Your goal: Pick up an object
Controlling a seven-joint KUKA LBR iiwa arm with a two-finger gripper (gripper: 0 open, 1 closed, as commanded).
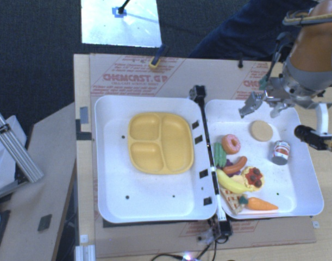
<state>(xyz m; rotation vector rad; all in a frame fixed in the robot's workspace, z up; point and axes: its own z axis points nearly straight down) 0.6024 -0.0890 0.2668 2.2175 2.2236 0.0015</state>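
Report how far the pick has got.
Done: the arm has reached in, and the gripper hangs above the far end of the right bin, with nothing between its fingers.
In hand: it looks poised near the tan round cookie, apart from it.
Left: the whole grasp and lift. The cookie, donut, can, banana and carrot all lie in the bin.

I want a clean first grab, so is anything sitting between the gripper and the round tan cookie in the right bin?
Nothing visible does. The gripper hangs just above the round tan cookie, with bare white bin floor between them.
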